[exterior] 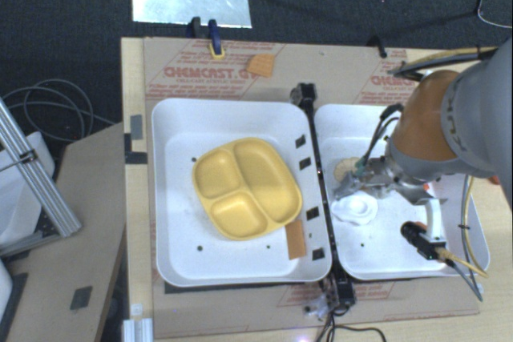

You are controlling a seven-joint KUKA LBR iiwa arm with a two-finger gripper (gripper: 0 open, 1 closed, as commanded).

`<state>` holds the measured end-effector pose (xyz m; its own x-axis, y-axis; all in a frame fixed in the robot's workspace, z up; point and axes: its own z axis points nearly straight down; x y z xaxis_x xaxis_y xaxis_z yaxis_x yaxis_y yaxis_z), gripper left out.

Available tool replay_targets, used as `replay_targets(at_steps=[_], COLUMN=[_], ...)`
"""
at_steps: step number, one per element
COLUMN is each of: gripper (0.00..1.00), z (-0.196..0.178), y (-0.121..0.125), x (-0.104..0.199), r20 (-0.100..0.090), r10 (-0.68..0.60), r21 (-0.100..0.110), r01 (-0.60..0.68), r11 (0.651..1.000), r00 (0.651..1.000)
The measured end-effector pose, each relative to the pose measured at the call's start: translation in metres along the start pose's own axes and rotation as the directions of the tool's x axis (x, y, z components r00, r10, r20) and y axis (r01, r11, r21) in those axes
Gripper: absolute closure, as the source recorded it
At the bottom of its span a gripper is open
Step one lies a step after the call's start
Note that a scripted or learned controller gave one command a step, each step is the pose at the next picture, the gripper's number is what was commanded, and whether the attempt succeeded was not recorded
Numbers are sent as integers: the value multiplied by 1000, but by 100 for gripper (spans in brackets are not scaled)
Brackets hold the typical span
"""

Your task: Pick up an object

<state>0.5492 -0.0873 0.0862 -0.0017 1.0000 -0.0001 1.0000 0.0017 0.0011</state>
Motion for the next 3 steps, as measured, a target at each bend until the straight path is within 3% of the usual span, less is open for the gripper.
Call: replay_targets(at_steps=[3], gripper=[0], z=[0], y=[0], x=[0], r20=[0], r10=[0], r21=[0], r01=[0], r11=[1000], r00=[1000])
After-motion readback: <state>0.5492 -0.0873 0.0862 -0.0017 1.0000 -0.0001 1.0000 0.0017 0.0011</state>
